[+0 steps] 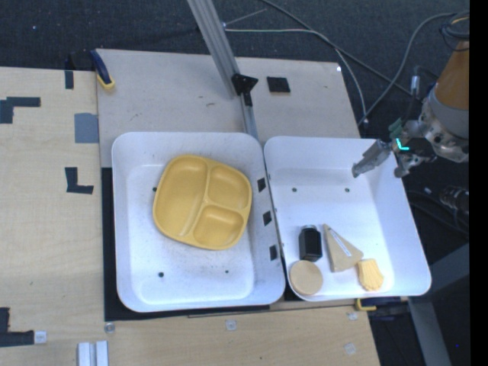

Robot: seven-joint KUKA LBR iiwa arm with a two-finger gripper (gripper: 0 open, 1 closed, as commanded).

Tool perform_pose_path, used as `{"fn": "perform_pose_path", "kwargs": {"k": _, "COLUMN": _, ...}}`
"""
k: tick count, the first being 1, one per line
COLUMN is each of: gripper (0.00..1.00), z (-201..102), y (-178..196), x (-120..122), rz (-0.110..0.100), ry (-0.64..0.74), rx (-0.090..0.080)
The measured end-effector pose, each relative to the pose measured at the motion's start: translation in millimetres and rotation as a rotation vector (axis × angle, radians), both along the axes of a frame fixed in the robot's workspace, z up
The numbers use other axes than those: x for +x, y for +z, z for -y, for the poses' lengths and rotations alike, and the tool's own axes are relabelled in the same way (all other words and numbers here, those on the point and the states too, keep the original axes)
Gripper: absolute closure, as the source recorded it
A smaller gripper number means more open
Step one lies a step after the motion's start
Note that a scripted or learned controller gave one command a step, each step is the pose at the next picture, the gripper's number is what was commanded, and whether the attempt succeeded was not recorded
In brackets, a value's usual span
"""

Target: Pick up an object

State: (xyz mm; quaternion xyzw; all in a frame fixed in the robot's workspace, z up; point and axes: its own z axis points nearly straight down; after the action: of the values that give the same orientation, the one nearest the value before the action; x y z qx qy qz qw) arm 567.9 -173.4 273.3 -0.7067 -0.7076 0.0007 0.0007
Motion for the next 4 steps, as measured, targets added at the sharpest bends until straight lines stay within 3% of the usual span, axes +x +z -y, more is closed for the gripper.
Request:
{"fn": "perform_pose_path", "kwargs": {"k": 1, "gripper": 0.00, "z": 0.0, "y": 0.3, "x": 0.2, "rz": 0.001, "ry": 0.000, "rx": 0.000}}
{"fn": "perform_pose_path", "kwargs": {"k": 4, "gripper": 0.00, "z": -2.6, "y": -140.7, "x": 11.3, "rz": -0.004, "ry": 0.000, "rx": 0.000}}
